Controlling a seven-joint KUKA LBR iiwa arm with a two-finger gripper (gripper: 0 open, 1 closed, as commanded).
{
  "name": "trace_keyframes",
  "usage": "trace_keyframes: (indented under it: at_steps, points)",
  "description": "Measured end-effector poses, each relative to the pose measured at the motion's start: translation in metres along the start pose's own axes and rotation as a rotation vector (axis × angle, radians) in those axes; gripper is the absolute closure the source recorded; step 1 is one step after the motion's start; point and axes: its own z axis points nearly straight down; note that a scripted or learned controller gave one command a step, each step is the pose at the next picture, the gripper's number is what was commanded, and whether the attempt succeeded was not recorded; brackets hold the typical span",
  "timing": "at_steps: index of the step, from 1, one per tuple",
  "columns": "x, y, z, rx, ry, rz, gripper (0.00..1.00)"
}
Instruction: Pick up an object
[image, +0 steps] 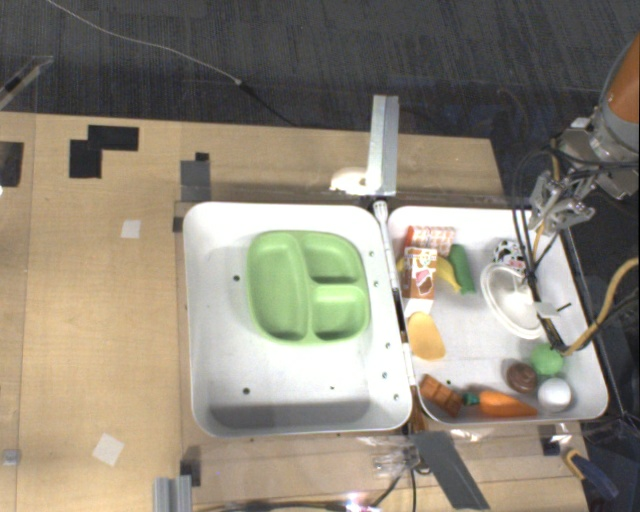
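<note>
Left bin (205, 330): one green divided plate (305, 285), lying flat toward the far side. Right bin (590, 385): red-and-white packet (431, 238) at the far left corner; snack carton (420, 272) just beside a green vegetable (460, 268); yellow-orange piece (426, 337) along the left wall; white bowl (508, 297) at the right side, with a black-and-white item (508, 252) just beyond it; carrot (500, 404), brown round piece (521, 376), green ball (547, 360) and white ball (554, 394) crowding the near right corner. Arm (622, 110) enters at the table's far right corner; end effector (558, 200) hangs over the right bin's far right corner, holding nothing, finger spread cannot be told.
</note>
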Motion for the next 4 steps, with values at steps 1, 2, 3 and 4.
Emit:
trace_keyframes:
  at_steps: [1,2,3,4]
  points:
    - [0.02,0.056,0.03,-0.01,0.002,-0.554,1.0]
    - [0.043,0.039,-0.023,-0.007,0.0,-0.997,1.0]
    - [0.042,0.039,-0.022,-0.009,-0.001,-0.998,0.0]
    - [0.067,0.079,0.086,-0.016,-0.004,-1.139,0.0]
